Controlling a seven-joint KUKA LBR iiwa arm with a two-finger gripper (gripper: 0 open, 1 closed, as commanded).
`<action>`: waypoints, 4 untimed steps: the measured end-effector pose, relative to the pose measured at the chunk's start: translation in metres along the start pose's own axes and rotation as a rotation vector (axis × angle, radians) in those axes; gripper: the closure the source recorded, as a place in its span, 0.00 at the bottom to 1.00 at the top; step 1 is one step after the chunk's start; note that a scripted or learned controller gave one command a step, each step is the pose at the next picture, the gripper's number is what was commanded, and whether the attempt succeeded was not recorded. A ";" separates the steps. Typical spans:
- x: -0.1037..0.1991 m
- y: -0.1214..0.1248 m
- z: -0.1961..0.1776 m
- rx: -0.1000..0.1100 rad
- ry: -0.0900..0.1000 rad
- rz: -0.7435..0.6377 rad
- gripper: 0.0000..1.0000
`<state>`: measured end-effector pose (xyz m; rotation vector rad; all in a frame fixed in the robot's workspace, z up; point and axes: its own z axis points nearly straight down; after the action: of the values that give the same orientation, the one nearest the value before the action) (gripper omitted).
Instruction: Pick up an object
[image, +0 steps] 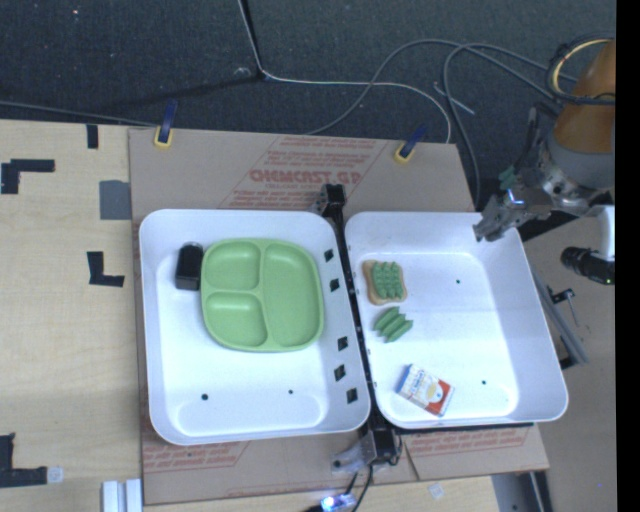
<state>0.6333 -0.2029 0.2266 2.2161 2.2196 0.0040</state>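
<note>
The right bin (500, 300) holds three small things along its left side. A toast-like piece with green topping (384, 281) lies near the divider. Below it is a green pea pod (393, 325). A small white and orange carton (425, 390) rests near the front edge. My gripper (493, 222) hangs over the right bin's far right corner, well away from all three. Nothing shows between its fingers.
The left bin (170, 400) carries a light green divided plate (263, 295) and a small black block (189, 266) at the plate's left. Cables (400, 70) trail over the dark backdrop behind the bench. Yellow clamps (405, 150) pin the cardboard sheet under the bins.
</note>
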 end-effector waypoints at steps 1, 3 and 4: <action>0.000 0.001 -0.029 0.003 0.001 0.000 1.00; 0.095 -0.034 -0.019 0.008 0.002 -0.003 1.00; 0.151 -0.051 -0.024 0.007 0.004 -0.005 1.00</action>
<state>0.5819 -0.0515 0.2496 2.2164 2.2302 -0.0002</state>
